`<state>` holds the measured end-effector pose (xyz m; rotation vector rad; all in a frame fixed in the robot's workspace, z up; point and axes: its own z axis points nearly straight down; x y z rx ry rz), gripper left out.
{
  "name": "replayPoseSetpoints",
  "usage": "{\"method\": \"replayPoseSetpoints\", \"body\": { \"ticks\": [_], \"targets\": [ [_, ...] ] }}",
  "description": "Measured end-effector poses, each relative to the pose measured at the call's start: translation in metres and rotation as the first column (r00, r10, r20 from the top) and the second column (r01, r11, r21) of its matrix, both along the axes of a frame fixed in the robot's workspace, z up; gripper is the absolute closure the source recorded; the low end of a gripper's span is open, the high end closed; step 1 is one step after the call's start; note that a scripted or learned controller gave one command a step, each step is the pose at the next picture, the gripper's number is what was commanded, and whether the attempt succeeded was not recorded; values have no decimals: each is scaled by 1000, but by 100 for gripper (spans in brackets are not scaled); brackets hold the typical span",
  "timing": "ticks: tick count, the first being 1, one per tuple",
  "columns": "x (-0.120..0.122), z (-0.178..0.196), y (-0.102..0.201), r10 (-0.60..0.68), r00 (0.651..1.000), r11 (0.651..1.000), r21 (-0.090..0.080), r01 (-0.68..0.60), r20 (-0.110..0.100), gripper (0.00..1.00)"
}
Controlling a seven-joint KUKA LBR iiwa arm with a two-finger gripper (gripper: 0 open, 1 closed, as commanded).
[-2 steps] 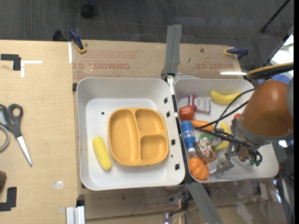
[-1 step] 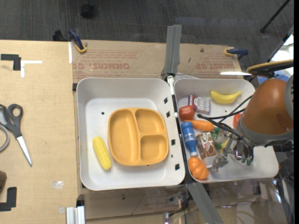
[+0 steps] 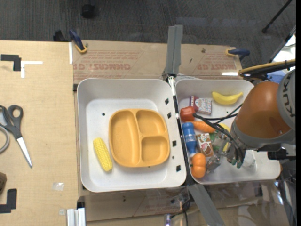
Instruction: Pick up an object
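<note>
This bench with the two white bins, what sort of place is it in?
Probably a robotics lab or test workshop. A robot arm reaches over the right bin of toy food, scissors lie on the wooden bench, and the floor is office carpet.

- left bin (image 3: 89, 140): divided plate (image 3: 139, 137) in the middle, corn (image 3: 102, 154) just left of it
- right bin (image 3: 263, 171): banana (image 3: 226, 97) at the back, bottle (image 3: 189, 136) by the left wall
- scissors (image 3: 16, 131) on the desk (image 3: 37, 98), far left

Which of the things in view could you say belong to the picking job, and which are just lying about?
Job: gripper low in the right bin; banana, orange, carrot, bottle, carton, corn, plate in the left bin.
Lying about: scissors, clamps.
</note>
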<state>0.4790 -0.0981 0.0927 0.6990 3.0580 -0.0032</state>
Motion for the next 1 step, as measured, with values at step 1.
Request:
{"method": "replayPoseSetpoints", "body": {
  "ticks": [1],
  "targets": [
    [0,0,2,-142,990,990,0,142,0,0]
  ]
}}
